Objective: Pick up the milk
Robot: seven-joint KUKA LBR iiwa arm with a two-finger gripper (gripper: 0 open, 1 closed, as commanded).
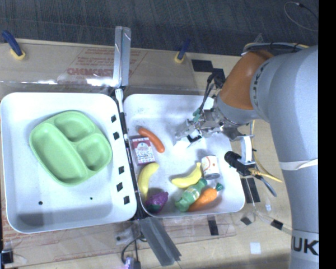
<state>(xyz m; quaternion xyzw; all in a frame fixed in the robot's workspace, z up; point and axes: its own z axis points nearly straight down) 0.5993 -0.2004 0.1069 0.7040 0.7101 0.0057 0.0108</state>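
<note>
The milk (143, 151) is a small red and white carton lying flat at the left side of the right bin (157, 106), close to the divider. My gripper (191, 132) hangs over the middle of that bin, to the right of the carton and apart from it. An orange-red sausage (151, 140) lies between the two, touching the carton's upper right corner. I see nothing held at the gripper's tip.
The right bin also holds a banana (147, 176) just below the carton, a purple fruit (157, 199), a second banana (187, 178), a white can (210, 166), a green bottle (189, 196) and a carrot (205, 197). In the left bin lies a green divided plate (70, 145).
</note>
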